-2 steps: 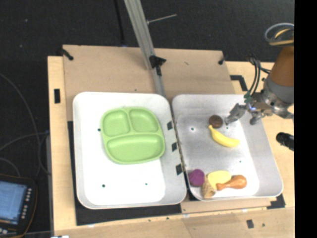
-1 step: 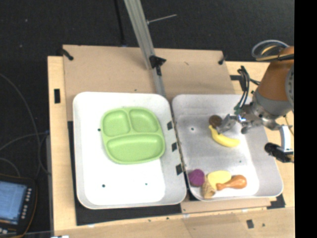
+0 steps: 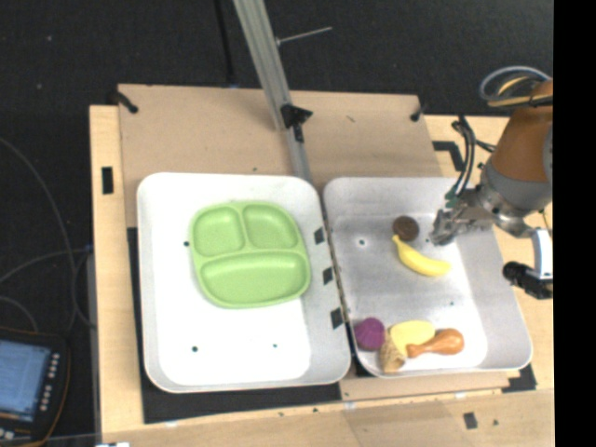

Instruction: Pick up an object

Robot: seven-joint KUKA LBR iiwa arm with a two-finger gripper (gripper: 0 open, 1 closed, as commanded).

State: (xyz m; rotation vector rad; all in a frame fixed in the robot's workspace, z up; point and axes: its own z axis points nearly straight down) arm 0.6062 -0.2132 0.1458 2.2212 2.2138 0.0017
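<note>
**Worktop inventory: two bins, one arm**

Left bin (image 3: 168, 343): white and shallow, holding one green divided plate (image 3: 250, 254) with three compartments, lying flat toward the bin's upper half.

Right bin (image 3: 484, 324): white and shallow, with five items. A yellow banana (image 3: 421, 259) lies near the middle, and a small brown round piece (image 3: 405, 226) sits just beside the banana's upper end. At the near edge is a cluster: a purple round item (image 3: 370, 332), a pale yellow item (image 3: 410, 333) beside it, and an orange-brown drumstick-shaped item (image 3: 440, 344) touching the yellow one on its right.

Arm: grey with an orange band, entering from the right. The claw (image 3: 445, 226) is low over the right bin's upper part, just right of the brown piece and above the banana. Whether its tips are apart or together cannot be told; nothing is visible between them.
</note>
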